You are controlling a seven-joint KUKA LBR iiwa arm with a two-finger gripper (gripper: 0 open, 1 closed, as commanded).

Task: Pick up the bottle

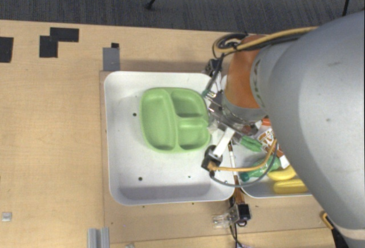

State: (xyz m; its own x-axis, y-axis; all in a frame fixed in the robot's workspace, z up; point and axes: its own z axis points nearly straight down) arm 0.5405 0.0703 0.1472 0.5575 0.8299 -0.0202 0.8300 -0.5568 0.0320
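Claw (238, 126) hangs over the right bin's (268, 194) left edge; we cannot tell its state. We guess the yellow bottle (290, 186) lies along the near edge, beyond the claw.

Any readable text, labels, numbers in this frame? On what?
None can be read.
Green divided tray: no print on it.
Black patches on the bench: plain shapes, not characters.
Orange-and-white item in the right bin: may carry print, too blurred to read.
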